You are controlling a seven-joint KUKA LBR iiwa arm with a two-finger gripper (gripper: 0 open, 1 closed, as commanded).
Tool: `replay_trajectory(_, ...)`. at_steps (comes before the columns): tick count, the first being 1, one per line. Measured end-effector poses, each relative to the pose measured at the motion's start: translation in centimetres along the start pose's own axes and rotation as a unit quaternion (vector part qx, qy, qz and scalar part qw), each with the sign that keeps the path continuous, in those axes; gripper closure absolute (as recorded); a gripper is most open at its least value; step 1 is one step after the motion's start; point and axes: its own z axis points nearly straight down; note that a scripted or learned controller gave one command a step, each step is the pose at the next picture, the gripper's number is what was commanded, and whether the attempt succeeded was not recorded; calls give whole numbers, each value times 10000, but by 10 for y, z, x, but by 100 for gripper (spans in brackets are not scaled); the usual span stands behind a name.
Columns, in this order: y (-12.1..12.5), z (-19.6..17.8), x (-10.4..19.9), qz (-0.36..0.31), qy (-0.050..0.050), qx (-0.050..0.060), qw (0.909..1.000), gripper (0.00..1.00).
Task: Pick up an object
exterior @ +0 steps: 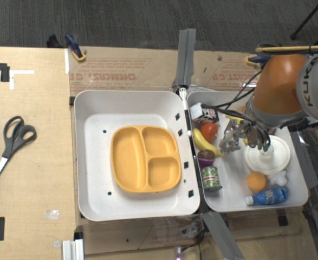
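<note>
Gripper [232, 140] low inside the right bin [294, 191], just right of the banana [203, 141] and the tomato [208, 129] — grip state cannot be told, nothing visibly held. Along that bin's left wall: small packet [196, 112], tomato, banana, purple item [206, 157], green can [210, 178]; white cup [267, 155], orange ball [257, 181], blue bottle [269, 197] further right. Yellow divided plate [145, 158] in the left bin [88, 161] — scissors [10, 142] on the bench at far left.

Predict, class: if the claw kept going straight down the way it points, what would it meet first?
Most likely the bare floor of the right bin, just right of the banana. The claw hangs beside the banana rather than over it, though depth is hard to judge from above.
</note>
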Motion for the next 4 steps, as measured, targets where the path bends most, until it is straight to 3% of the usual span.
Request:
replay_trajectory(1, -59, -90, 35, -2872, 4, -7, 9579, 100)
replay_trajectory(2, -84, 1, 58, -4178, 14, -15, 9085, 100)
replay_trajectory(3, -14, 1, 75, -1584, 20, -11, 9874, 100)
replay_trajectory(4, 5, 1, 18, -122, 6, -1, 9999, 100)
